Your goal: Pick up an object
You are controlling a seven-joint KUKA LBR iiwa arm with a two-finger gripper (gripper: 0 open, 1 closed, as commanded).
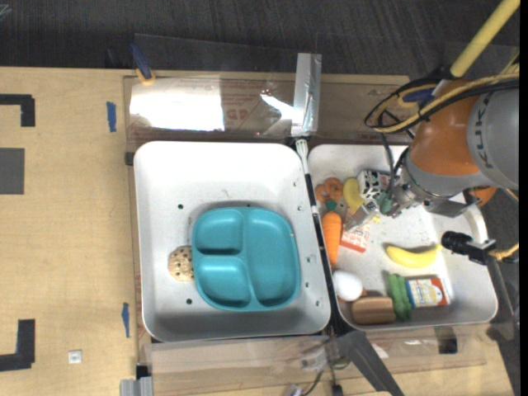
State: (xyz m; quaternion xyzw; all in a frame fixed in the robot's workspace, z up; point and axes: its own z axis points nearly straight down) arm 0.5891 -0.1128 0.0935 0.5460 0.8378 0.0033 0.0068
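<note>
Arm [462,143] in from the right, orange band above wrist, bent down-left. Claw [381,200] low, at the far left of the right side.

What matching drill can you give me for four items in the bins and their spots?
Things:
1. cookie
2. banana
3. egg
4. carrot

Places:
A. right bin, middle, right of the carrot
B. left bin, against the teal tray's left edge
C. right bin, along its left wall
D. right bin, near-left corner, below the carrot

Pairs: 1-B, 2-A, 3-D, 4-C
</note>
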